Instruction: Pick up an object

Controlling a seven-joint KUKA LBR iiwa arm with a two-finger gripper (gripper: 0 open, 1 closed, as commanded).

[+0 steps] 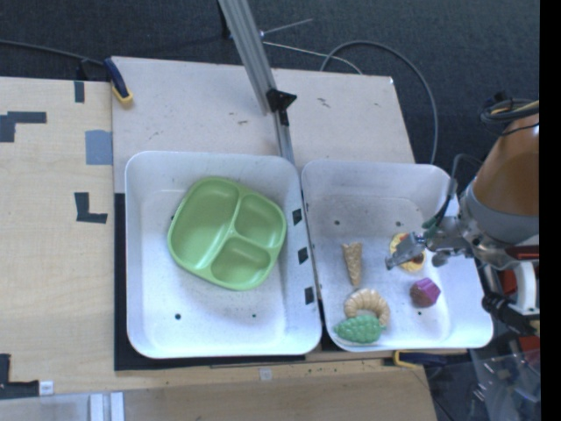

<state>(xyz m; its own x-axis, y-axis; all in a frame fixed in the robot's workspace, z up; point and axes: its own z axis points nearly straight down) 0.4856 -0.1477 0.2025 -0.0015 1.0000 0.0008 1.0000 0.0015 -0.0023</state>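
Note:
The right bin [377,170] holds several small toy foods. A tan cone [352,261] lies near its middle. A curled tan croissant [366,303] sits just above a green bumpy piece [359,329] at the front rim. A purple piece [425,292] lies to the right. My gripper [405,254] reaches in from the right and hangs low over a small yellow piece [413,264], which it partly hides. Whether it touches that piece is unclear.
The left bin [133,253] holds a green divided plate [228,232]. A metal pole [254,51] slants down to the bins' shared back edge. The grey and orange arm [508,187] crosses the right bin's right rim.

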